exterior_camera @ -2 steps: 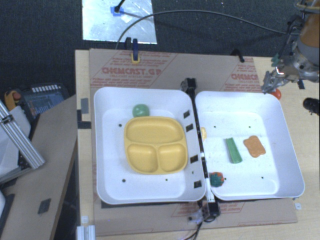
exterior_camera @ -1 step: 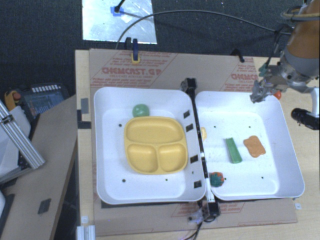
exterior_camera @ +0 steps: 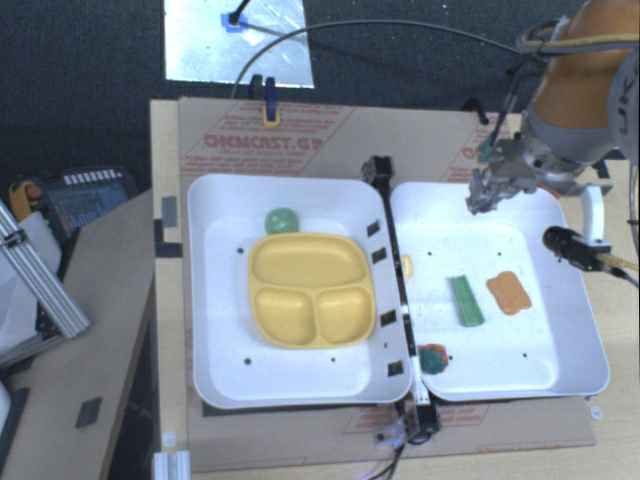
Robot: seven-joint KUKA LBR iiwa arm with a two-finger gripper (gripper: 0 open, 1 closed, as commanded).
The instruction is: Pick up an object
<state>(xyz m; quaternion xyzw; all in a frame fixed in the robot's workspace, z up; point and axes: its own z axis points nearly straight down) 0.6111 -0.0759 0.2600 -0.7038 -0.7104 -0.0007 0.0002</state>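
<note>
My gripper (exterior_camera: 481,204) hangs over the back edge of the right bin (exterior_camera: 560,368), pointing down, with nothing seen between its fingers. In that bin lie a green stick-shaped piece (exterior_camera: 465,300), an orange flat piece (exterior_camera: 509,293) to its right, and a small teal and orange object (exterior_camera: 432,359) at the front left corner. A tiny yellow bit (exterior_camera: 406,266) sits by the divider. The left bin (exterior_camera: 215,368) holds a yellow compartment tray (exterior_camera: 308,288) with a green round object (exterior_camera: 282,220) behind it.
A black divider bar (exterior_camera: 390,268) with clips runs between the bins. A black cylinder (exterior_camera: 568,246) on a cable sticks out over the right bin's right rim. Cables arc over the bench behind the bins.
</note>
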